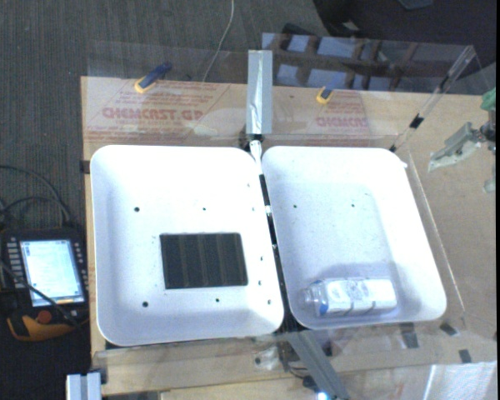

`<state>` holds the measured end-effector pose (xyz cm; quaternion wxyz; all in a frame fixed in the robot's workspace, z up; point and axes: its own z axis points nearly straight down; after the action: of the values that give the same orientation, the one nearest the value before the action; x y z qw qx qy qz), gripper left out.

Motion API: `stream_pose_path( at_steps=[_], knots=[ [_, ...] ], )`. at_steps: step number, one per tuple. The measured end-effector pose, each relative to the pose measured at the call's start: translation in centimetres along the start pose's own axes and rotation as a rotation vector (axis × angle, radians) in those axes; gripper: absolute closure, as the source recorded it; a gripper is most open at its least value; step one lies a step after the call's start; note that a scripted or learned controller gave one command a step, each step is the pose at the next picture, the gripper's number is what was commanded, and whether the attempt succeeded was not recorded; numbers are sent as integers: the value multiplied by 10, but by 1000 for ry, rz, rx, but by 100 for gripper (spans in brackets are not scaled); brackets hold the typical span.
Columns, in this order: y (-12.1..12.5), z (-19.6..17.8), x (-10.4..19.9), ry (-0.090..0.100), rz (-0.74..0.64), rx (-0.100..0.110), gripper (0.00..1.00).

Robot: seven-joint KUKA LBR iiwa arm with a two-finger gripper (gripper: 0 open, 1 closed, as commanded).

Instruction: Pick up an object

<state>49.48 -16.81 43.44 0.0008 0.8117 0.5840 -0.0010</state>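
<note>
A dark ribbed rectangular pad [203,260] lies flat in the left white bin [125,182], a little below its middle. A small clear bottle with a white and blue label [351,297] lies on its side in the right white bin [358,182], close to the near wall.
The bins touch along a centre seam [267,223]. A clear plastic screen [258,98] stands behind them, with a grey post at its middle. A pale metal piece [462,144] juts in at the bench's right edge. A handheld pendant [46,273] lies on the floor at left.
</note>
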Motion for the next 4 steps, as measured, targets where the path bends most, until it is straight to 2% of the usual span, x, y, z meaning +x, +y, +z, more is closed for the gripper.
stream_pose_path(
  at_steps=[1, 2, 3, 4],
  knots=[
    [-6, 0, -9, 1, 92, 1, 0],
    [-5, -9, -8, -1, 91, 1, 100],
    [-23, 0, 70, 1, 426, 2, 100],
    [22, 46, 114, 0, 737, 5, 100]
  ],
)
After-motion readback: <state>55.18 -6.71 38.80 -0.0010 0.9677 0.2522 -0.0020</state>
